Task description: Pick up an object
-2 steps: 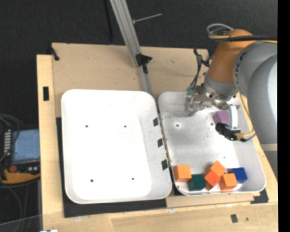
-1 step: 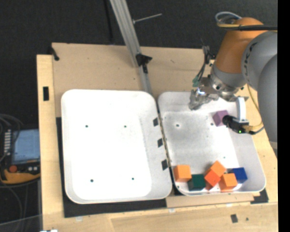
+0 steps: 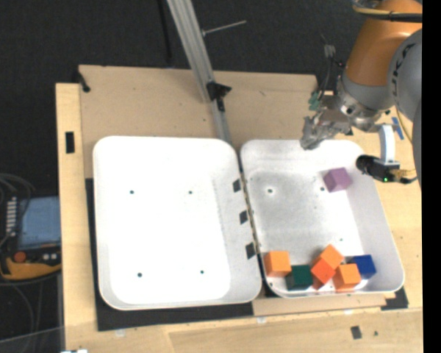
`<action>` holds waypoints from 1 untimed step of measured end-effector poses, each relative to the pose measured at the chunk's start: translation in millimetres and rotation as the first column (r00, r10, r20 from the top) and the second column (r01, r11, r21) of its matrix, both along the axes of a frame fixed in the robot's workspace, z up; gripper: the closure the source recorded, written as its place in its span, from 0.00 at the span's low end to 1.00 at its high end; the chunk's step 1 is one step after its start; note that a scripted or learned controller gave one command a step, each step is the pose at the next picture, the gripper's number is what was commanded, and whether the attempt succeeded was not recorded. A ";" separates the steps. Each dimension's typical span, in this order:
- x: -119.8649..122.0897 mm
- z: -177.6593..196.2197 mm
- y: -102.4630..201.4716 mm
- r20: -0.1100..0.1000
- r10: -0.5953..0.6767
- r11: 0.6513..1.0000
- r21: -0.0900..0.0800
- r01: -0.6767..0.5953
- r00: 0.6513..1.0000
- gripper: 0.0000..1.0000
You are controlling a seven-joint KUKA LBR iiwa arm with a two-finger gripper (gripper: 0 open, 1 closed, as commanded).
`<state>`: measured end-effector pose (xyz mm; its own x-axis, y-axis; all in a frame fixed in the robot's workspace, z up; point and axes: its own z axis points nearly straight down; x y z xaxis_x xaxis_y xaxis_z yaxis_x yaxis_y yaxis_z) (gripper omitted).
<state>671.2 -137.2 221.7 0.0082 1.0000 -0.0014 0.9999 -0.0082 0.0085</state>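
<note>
Overhead slanted view of the bench with two shallow white plastic bins side by side. The left bin (image 3: 165,219) carries no objects; the right bin (image 3: 279,197) holds all candidates for the pick. The two-finger gripper (image 3: 314,137) of the grey arm with the orange band (image 3: 378,46) hangs over the right bin's rim at about one o'clock of that bin; whether it is spread or pressed together cannot be told at this resolution, and nothing is seen pinched in it. The small purple cube (image 3: 336,179) lies alone on the bin floor, at about five o'clock from the gripper and near it, well apart from every other piece. Along the bin's six-o'clock edge sits a cluster: an orange cube (image 3: 278,262), a dark green cube (image 3: 300,276), a tilted red-orange cube (image 3: 326,265), a second orange cube (image 3: 347,276) and a blue cube (image 3: 364,265), most of them touching or just beside one another. Judged from this layout, the step in hand is the approach, and the purple cube is the sounder target: its free sides leave room for both fingers, whereas the clustered pieces crowd each other and the wall. A good descent would centre over the cube, align the closing direction with two opposite flat faces, and reach low enough to bracket its middle before closing.
</note>
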 end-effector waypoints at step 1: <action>1.0 15.3 -0.2 -0.005 0.004 1.000 0.002 -0.004 1.000 1.00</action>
